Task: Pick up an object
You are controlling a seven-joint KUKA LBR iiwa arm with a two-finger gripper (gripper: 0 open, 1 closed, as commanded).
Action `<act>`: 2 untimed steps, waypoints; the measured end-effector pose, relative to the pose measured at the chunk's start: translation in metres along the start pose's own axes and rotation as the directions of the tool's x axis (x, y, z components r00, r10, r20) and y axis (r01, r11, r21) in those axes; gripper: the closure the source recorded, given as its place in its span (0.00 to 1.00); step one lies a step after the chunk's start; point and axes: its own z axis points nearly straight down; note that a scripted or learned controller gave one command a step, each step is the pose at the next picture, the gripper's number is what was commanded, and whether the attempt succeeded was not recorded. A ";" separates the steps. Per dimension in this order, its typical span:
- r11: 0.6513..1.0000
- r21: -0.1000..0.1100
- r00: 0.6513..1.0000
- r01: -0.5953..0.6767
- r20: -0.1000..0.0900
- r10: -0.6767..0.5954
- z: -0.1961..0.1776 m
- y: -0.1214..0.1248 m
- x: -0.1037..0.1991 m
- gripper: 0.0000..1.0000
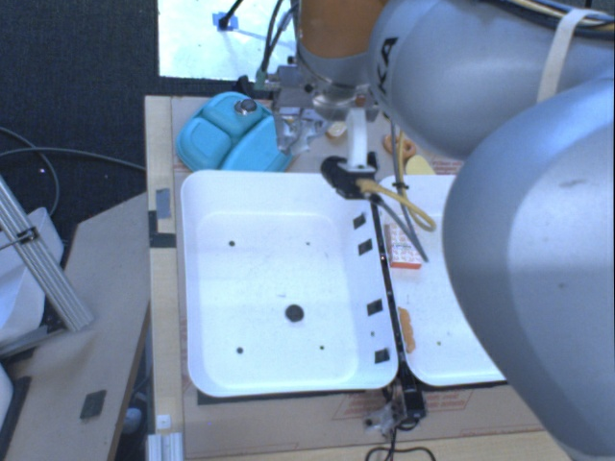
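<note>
The hand (300, 131) is seen above the far rim of the left bin (186, 286), just beside a blue dish (226, 138) that lies against that rim; whether the hand is spread or pressed together cannot be told. The dish is judged the likeliest thing to be picked: it looks like moulded plastic, light and stiff but smooth, so a slip is to be expected, and its raised near edge is thought the best place to be pinched. A small dark disc (294, 312) is seen alone on the left bin's floor, flat and hard to get under. In the right bin (452, 349) a red-and-white packet (404, 247), a brown stick (406, 327) and a yellow piece (421, 165) are partly covered by the arm.
</note>
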 end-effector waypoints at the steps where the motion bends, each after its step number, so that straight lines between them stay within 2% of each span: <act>1: 1.000 0.011 1.000 0.001 0.000 -0.001 0.114 0.001 0.047 1.00; 2: 1.000 0.018 1.000 -0.012 0.005 0.012 0.187 -0.060 -0.027 1.00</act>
